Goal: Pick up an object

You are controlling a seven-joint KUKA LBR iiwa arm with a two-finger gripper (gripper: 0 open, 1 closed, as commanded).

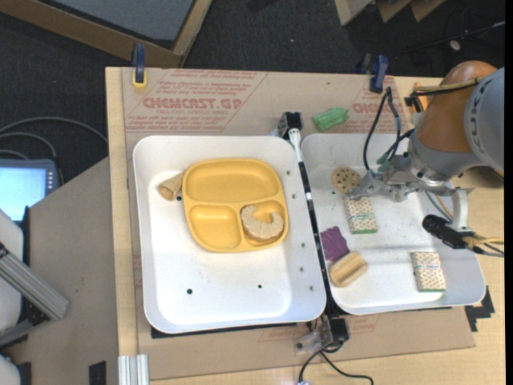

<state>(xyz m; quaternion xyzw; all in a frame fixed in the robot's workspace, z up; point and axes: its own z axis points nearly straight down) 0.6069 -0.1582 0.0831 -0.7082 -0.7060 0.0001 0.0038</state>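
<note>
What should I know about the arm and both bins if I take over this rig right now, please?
Gripper: low over the right bin, beside the cookie and just above one patterned packet; finger state unclear, no object seen between them.
Right bin also holds a second packet, a purple piece and a bread roll.
Left bin: yellow divided tray with a round pastry in one compartment.
Done: no pick visible. Left: grasp and lift something.

Gripper (383, 184) low in right bin (465, 291), just above packet (361, 214); contact unclear; yellow tray (232, 184) left.
</note>
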